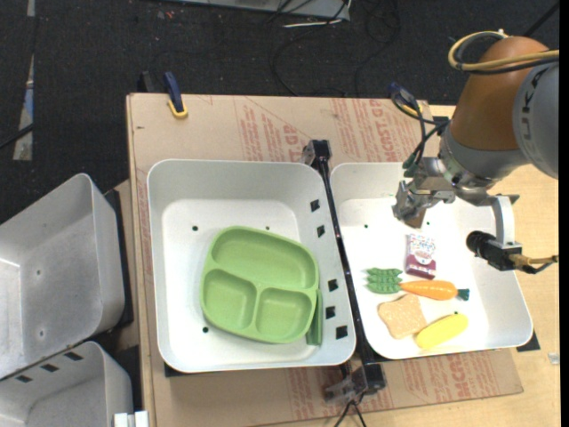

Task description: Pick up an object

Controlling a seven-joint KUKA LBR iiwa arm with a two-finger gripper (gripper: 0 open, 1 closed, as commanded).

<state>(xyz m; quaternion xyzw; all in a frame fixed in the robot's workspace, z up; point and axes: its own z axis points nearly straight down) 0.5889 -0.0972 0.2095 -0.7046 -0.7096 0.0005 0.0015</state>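
the small purple-and-white printed packet (420,255) lay flat in the right white bin (373,185), just above the orange toy carrot (429,289). it looked light, thin and perhaps slippery, best pinched across its short sides. the two-finger gripper (412,205) hovered above it, whether apart or together i could not tell.

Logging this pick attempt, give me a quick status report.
Gripper above right bin, holding nothing visible. Purple packet just below it, untouched. Nothing between them.
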